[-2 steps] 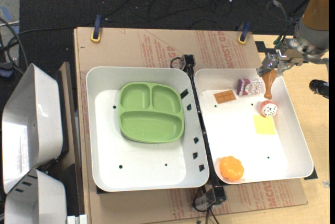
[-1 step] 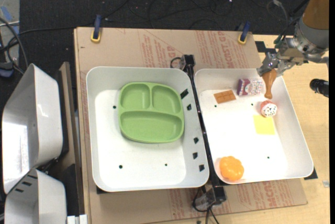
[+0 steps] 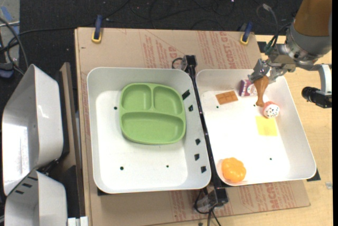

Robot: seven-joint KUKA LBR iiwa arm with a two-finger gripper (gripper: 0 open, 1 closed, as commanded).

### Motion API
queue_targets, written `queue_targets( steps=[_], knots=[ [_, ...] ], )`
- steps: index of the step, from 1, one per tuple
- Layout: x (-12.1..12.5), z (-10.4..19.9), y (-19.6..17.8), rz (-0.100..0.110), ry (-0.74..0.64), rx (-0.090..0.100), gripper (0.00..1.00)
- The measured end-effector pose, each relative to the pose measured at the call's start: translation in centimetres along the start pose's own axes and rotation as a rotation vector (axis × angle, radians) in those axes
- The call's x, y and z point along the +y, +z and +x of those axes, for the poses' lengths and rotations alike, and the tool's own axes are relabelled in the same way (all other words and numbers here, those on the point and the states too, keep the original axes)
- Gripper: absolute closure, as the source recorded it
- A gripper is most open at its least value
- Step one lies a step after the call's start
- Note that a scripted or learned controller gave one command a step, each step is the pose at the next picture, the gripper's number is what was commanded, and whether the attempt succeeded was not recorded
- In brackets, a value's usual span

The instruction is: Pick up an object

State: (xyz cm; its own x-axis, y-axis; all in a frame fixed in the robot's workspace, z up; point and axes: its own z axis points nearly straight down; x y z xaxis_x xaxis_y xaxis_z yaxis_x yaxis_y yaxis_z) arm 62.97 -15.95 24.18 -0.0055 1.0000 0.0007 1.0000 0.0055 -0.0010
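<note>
Over the right bin's [image 3: 296, 114] far side, the claw [image 3: 262, 73] looks clamped on a tan stick-like piece [image 3: 260, 91] hanging straight down, long axis vertical, its tip just beside the dice ball [image 3: 271, 111].

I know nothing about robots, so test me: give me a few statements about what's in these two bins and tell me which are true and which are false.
1. The green plate lies in the left bin. True.
2. The orange ball sits inside the plate. False: it lies at the near edge of the right bin.
3. The hand is above the right bin. True.
4. The yellow square lies in the left bin. False: it is in the right bin.
5. The plate has three compartments. True.
</note>
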Motion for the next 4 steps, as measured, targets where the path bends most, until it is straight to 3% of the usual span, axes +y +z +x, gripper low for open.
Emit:
queue_targets(
  steps=[4],
  knots=[
    [-9.3, 19.4, -0.5, 0.002, -0.002, 0.001, 1.0]
  ],
)
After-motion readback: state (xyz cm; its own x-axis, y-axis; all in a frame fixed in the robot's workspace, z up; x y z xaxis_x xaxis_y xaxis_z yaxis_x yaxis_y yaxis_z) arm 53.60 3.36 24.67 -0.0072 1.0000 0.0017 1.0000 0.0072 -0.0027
